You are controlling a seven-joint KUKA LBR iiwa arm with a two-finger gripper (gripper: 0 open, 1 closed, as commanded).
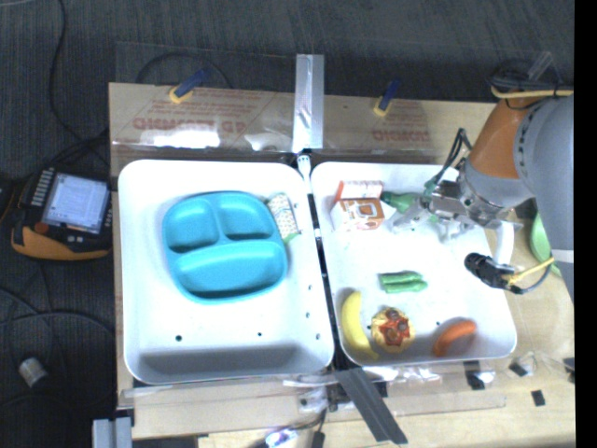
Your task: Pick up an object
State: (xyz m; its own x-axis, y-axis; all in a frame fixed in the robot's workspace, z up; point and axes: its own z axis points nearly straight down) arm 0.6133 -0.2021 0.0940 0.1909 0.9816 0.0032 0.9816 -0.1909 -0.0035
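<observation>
1. The gripper hangs low at the right bin's twelve o'clock side, beside the small carton; whether it is spread or pinching, I cannot tell.
2. The carton looks light, stiff and crushable; best taken across its narrow sides.
3. Its orange print is too small to read.
4. The backboard lettering is unreadable.

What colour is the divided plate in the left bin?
The divided plate is light blue, seen clearly in the camera view.
</observation>
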